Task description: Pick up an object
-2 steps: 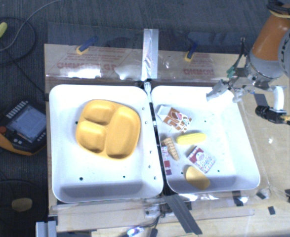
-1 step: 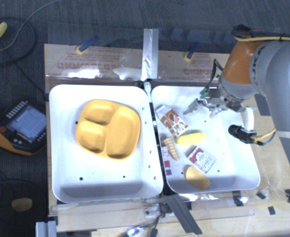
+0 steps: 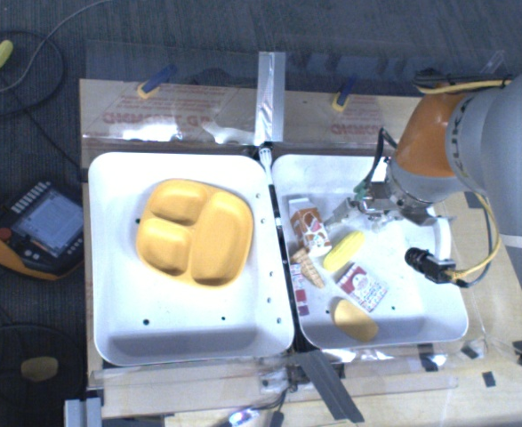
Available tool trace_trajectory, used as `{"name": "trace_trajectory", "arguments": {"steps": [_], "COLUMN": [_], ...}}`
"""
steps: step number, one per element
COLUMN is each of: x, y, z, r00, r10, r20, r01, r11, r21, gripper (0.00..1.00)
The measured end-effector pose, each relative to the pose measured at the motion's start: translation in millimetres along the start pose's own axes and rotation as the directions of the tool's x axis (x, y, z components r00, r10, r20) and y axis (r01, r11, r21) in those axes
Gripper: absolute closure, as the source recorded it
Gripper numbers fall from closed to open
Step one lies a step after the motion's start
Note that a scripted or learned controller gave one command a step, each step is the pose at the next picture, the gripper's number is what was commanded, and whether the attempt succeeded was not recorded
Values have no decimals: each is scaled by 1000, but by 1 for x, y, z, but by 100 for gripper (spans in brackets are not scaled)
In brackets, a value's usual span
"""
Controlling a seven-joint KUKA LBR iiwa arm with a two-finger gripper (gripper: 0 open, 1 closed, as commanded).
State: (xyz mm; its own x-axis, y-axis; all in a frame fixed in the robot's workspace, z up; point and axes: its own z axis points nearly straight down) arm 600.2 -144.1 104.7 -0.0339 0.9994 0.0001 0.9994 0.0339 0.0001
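Arm (image 3: 461, 140), grey with an orange band, reaches from the right over the right bin (image 3: 438, 323), its gripper (image 3: 360, 205) low above the bin's upper middle; whether it is open or closed, or has hold of anything, cannot be told from this angle. Just left and below the gripper lie a yellow corn cob (image 3: 342, 250), a small red-and-white carton (image 3: 309, 228), a red-printed packet (image 3: 362, 286), a waffle piece (image 3: 309, 269) and a tan chip (image 3: 357, 320), all resting on the bin floor. The left bin (image 3: 118, 327) carries a yellow divided plate (image 3: 195, 231) at its centre, and a pendant (image 3: 35, 231) sits on the carpet at far left.
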Motion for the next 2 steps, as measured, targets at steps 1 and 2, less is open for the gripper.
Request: {"name": "trace_trajectory", "arguments": {"steps": [1, 2], "x": [9, 10], "y": [-38, -37], "z": [14, 4], "r00": [998, 998], "r10": [-66, -67], "r20": [8, 3], "r01": [67, 67], "r11": [998, 998], "r21": [-15, -16], "gripper": [0, 100]}}
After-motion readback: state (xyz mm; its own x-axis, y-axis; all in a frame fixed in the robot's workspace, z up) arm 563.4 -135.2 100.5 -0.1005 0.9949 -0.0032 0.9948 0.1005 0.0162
